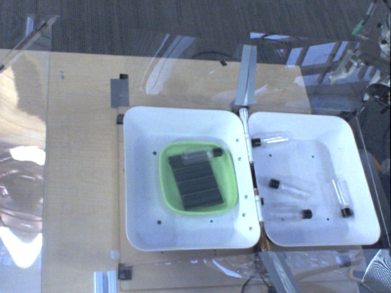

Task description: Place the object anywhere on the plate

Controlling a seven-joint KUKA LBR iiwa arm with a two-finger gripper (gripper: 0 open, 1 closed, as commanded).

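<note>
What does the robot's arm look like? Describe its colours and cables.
Hard to tell. Blurred pale grey and white hardware at the top right, with dark cables and a small green spot, may be the arm; shape and markings are too blurred to read.

Arm (pixel 371 38) sits tucked in the corner, pretty blurry tbh. It rises up and right from the claw (pixel 347 69).

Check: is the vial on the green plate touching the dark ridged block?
Touching. The camera view shows the clear vial lying across the top edge of the dark ridged block on the green plate, overlapping it with no gap.
</note>
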